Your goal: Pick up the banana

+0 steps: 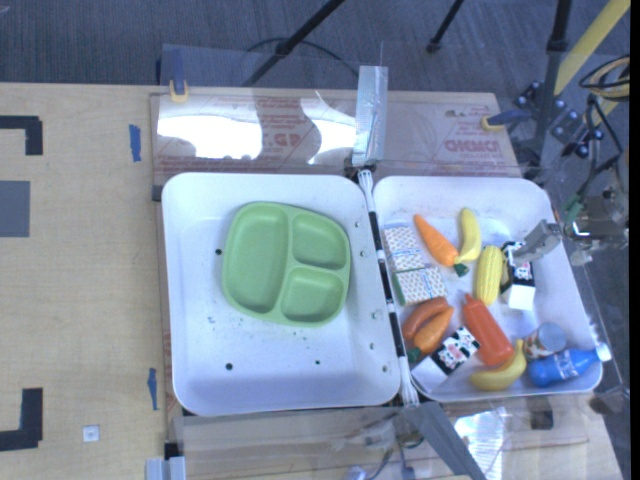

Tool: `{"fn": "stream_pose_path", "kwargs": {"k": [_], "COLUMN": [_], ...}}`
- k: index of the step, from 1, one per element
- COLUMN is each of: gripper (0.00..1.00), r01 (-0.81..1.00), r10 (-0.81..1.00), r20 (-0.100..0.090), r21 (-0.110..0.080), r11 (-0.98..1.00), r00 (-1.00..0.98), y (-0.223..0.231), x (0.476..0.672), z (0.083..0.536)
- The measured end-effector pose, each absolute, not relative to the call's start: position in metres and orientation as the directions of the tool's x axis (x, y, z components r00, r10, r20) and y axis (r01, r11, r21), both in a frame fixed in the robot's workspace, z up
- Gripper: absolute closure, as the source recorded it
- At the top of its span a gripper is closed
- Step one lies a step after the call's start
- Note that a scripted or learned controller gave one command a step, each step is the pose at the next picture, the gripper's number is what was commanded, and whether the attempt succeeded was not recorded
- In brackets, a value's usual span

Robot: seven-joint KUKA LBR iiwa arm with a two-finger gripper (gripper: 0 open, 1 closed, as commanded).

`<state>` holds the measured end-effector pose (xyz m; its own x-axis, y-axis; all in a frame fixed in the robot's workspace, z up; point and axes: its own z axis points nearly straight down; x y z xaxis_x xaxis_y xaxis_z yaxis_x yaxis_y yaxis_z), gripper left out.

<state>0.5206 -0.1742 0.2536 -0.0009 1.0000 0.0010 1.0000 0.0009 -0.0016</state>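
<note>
In the right bin (560,298), curved, seemingly plastic banana (468,234)

A pale wooden table (80,298) fills the left and lower part of the view, marked with black tape corners (25,133), a grey square patch (14,208) and short strips of blue tape (135,143). Behind it lies dark grey carpet-like floor (150,8), crossed by thin black stand legs (330,8). A clear plastic sheet (260,133) at the table's far edge glares with reflected light. A yellow bar (600,23), perhaps a stand leg, slants at the upper right.
</note>
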Motion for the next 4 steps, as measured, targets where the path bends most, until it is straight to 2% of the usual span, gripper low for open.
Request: {"fn": "stream_pose_path", "kwargs": {"k": [1,2,3,4], "gripper": [0.00,0.00,0.00,0.00], "r01": [0.994,0.990,0.963,0.983], "r10": [0.994,0.990,0.963,0.983], "r20": [-0.002,-0.002,0.004,-0.003], "r21": [0.003,0.002,0.000,0.004], "r11": [0.109,0.144,0.268,0.184], "r00": [-0.109,-0.144,-0.268,-0.184], "y": [-0.192,-0.166,-0.203,-0.223], "x": [0.587,0.651,0.652,0.650], "z": [0.203,0.122,0.086,0.231]}}
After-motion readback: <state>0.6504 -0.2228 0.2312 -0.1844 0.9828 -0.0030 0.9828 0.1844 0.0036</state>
